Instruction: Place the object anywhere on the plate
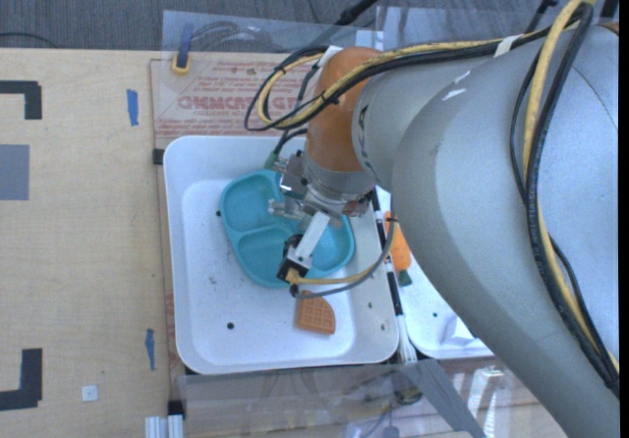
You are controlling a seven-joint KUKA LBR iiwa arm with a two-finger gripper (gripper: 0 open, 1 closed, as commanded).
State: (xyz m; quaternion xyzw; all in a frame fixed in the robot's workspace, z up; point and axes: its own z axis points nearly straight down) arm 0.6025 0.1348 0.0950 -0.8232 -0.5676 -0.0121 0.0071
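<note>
Wooden bench (79,230) was viewed from above. A teal divided plate (246,235) was set in the left white bin (197,328). The tan waffle-like piece (315,316) was left on the bin floor, just beside the plate, not on it. The gripper (316,198) was positioned over the plate; its opening could not be told.

White bin (211,320) on a wooden bench (79,230) — blue tape (132,107) beside it
</note>
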